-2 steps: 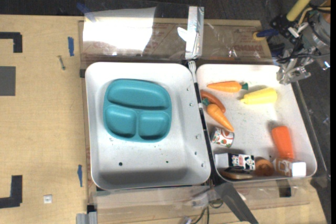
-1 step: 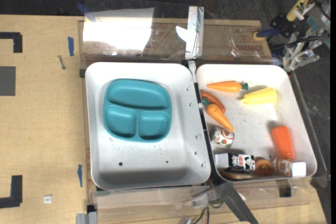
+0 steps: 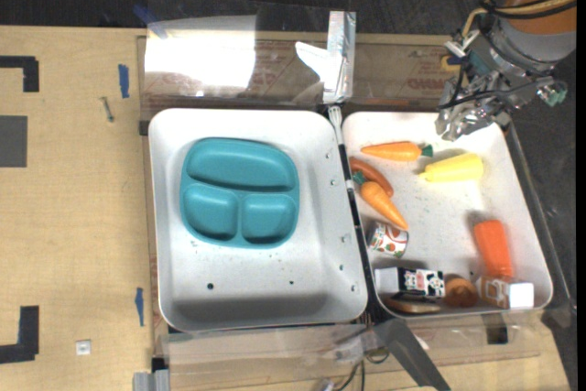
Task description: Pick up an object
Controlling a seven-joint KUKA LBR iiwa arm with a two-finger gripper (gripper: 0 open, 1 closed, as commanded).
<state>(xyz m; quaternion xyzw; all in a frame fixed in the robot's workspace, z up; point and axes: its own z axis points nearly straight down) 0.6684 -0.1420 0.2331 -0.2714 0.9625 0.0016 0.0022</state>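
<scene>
- The gripper [image 3: 461, 122] hangs over the far right corner of the right bin [image 3: 533, 224], with nothing between its fingers as far as I can see; whether they are spread or closed I cannot tell from here, the metalwork is too tangled against the bin rim.
- No object has been lifted yet, so to my eye this is the approach step, with the choice of target not settled.
- The things on offer all lie in the right bin: a yellow corn-like piece [image 3: 450, 168] just below the gripper, a carrot [image 3: 396, 151] to its left, and a second carrot [image 3: 382, 204] lying against a red pepper-like piece [image 3: 370, 175] near the dividing wall.
- Further toward the near edge are an orange cylinder [image 3: 493, 248], a small printed can [image 3: 387, 239], a dark carton [image 3: 413, 281] and some small bits in the near right corner that I cannot make out.
- The left bin [image 3: 174, 279] carries a teal divided tray [image 3: 240, 190], well apart from the arm.
- The yellow piece looks the nearest candidate; the next move would call for a short shift toward the near side, then a straight descent with the fingers straddling its narrow width.
- It lies clear of its neighbours, which should make a clean grasp likelier than among the crowded carrots.
</scene>
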